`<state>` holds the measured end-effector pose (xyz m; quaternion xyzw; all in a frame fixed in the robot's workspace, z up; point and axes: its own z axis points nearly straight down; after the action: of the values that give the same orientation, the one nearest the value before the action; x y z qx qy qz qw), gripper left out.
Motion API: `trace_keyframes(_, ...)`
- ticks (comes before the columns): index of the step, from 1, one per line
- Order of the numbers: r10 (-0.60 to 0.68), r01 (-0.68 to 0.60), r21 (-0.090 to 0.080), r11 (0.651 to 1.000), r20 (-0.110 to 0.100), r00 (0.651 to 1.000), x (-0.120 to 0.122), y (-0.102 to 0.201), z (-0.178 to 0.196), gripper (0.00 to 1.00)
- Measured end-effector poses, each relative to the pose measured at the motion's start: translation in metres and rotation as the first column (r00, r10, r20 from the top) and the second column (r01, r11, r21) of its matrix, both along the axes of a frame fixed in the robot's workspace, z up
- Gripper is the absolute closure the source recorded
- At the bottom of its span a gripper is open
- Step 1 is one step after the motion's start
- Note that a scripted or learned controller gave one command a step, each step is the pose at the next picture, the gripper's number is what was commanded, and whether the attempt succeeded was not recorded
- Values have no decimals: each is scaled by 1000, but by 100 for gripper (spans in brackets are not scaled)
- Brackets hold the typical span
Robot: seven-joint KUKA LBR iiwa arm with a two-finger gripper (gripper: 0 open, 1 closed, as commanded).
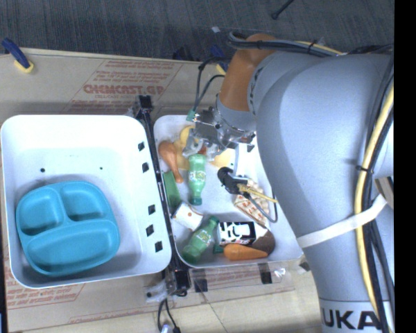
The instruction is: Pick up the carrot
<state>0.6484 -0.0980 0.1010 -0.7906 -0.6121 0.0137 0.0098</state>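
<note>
bins [28, 134]: smooth white plastic | tray [68, 226]: matt blue plastic | carrot [245, 252]: glossy orange

Arm reaching into the crowded right bin, blue tray alone in the left bin.

The grey arm [319, 151] fills the 3 o'clock side, and its gripper [211, 136] sits low over the right bin [281, 254] toward 12 o'clock, just above a green bottle [196, 177] that lies lengthwise near the bin's centre. A carrot [245, 252] lies at the bin's 5 o'clock corner, well apart from the gripper, beside a black-and-white packet [236, 232] and a second green bottle [201, 239]. An orange-tan piece [170, 157] lies at the bin's 10 o'clock. The left bin [69, 144] holds a blue divided tray [67, 225] toward 7 o'clock. Both bins rest on brown cardboard [118, 82].
</note>
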Motion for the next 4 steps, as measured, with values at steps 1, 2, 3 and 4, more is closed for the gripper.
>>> trace_keyframes(1,3,-3,0,1000,-1,1000,0,0,0,0)
trace_keyframes(2,14,-14,-1,1000,-7,1000,0,2,9,100)
trace_keyframes(3,-344,344,2,939,28,939,9,100,93,100)
trace_keyframes(4,-347,347,0,938,24,937,8,98,91,0)
